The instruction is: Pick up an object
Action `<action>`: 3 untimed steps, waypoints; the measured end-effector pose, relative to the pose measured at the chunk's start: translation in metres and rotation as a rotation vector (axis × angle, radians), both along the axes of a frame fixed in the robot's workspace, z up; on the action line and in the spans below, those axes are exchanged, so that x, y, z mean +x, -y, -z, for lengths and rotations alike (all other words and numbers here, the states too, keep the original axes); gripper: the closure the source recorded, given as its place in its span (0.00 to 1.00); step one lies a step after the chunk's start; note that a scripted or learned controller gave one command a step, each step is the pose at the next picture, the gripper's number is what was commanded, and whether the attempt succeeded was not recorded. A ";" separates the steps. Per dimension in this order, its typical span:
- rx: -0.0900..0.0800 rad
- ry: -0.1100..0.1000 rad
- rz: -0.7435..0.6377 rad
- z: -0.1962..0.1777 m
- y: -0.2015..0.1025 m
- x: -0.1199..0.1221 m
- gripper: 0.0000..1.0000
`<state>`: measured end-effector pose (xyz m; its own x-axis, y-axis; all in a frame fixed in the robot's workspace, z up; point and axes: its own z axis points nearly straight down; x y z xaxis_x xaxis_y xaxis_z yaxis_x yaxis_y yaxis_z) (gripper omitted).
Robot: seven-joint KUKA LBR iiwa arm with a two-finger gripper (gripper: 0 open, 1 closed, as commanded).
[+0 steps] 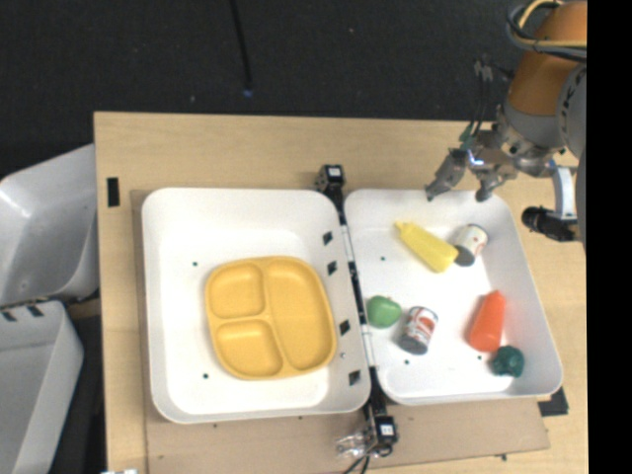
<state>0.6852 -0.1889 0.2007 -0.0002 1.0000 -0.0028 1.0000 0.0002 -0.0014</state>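
My jaws (460,178) hang spread and released above the far edge of the right bin (449,388), holding nothing; I judge I am parked here, off to the back, so that the things below me lie in plain sight while one is chosen. Closest to me is the yellow bottle (426,245), lying flat on the bin floor near the back, its long axis slanting from upper left to lower right, narrow tip toward the upper left. A small white cup (470,241) touches or nearly touches its lower end. Farther forward lie an orange carrot (486,321), long axis close to front-to-back, a dark green ball (509,361), a tipped can (419,328) and a green lump (384,311). The yellow plate (270,316) sits alone in the left bin (168,265).
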 end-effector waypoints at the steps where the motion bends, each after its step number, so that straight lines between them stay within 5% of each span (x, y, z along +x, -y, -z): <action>1: 0.000 0.000 0.001 0.042 0.005 0.001 0.00; 2: 0.000 0.001 -0.002 0.094 0.006 0.001 0.00; 3: -0.005 0.006 -0.003 0.078 0.008 0.002 1.00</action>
